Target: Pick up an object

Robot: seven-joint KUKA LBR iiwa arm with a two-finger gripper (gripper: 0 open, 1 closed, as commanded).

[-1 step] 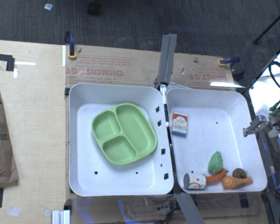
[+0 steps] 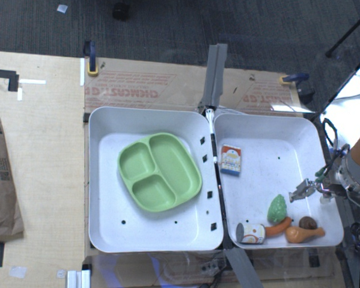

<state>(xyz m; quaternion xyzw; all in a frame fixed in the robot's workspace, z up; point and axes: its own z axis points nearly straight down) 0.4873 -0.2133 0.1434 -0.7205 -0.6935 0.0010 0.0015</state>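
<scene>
My gripper [image 2: 300,193] reaches in over the right rim of the right bin [image 2: 271,134], above the bin floor. Just left of it and lower lies a green leafy toy [image 2: 278,207]. Along the bin's front wall sit a small can on its side [image 2: 251,232], an orange carrot [image 2: 278,228], a brown round piece [image 2: 308,223] and an orange pear-shaped piece [image 2: 302,235]. A small white, blue and orange box [image 2: 230,159] lies near the bin's left wall. Nothing shows in the gripper.
The left bin [image 2: 102,184] holds a green divided plate [image 2: 159,171]. A grey bar [image 2: 215,76] runs back from the seam between the bins. A brown paper bag [image 2: 0,179] lies on the bench at far left.
</scene>
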